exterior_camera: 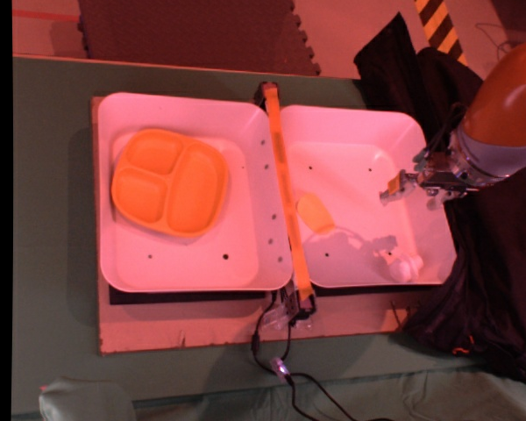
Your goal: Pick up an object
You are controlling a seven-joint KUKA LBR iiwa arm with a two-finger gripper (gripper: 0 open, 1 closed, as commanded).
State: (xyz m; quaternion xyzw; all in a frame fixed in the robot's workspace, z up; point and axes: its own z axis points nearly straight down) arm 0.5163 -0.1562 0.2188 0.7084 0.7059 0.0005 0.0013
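Orange brush [316,212] lies lengthwise toward the bin's near-right corner; end effector [400,186] grip state unclear.

You are looking down on a grey-green counter [53,191] under a warm pinkish light that tints everything. A flat brown board [184,327] lies on it. Beyond the counter's far edge you see a pale floor [351,16] with a dark foam mat [188,26] of interlocking tiles and, toward the upper right, a yellow-and-black hazard stripe [434,11]. Black cloth [491,314] is draped along the right side. A thin black cable [302,388] trails across the counter near the bottom edge, beside a pale rounded shape [83,402] at the lower left.
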